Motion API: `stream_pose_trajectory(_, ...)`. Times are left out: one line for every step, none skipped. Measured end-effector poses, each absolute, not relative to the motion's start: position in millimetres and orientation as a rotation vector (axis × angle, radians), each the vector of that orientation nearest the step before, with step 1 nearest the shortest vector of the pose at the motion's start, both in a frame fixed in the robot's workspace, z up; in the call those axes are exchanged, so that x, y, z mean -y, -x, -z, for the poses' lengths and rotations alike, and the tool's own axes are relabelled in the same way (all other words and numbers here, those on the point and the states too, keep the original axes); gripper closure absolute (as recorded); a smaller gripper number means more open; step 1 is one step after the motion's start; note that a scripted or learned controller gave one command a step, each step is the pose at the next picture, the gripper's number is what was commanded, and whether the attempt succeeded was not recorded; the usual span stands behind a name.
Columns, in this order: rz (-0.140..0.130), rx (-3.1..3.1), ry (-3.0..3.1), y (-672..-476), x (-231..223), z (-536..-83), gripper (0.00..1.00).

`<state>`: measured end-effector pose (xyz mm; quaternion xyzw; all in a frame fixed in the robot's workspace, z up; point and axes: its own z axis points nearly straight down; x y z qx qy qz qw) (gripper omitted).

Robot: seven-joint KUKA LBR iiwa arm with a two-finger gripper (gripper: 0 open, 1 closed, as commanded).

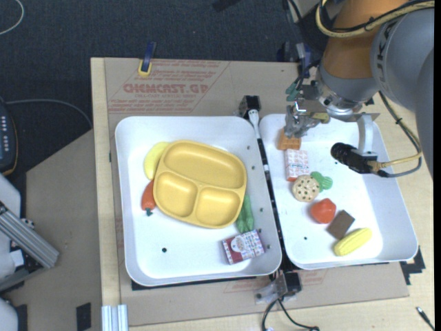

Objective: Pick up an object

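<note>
grey arm, orange band

Robotics lab setup. Desk topped with a printed cardboard sheet, clamped at its far edge by a clamp. Two white bins hold toy food. Loose cables run over dark carpet; aluminium framing at left.

The yellow divided tray, well left of the gripper, covers most of a yellow piece, a red-orange piece and a green piece. Just below the fingertips, the orange block is partly screened. The arm runs off the right and top edges.
</note>
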<state>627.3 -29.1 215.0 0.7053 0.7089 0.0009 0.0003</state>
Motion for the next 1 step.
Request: stream_pose_trajectory(0.002, -2.221, -2.223, -622.3, 37.9, -216.0, 1.00)
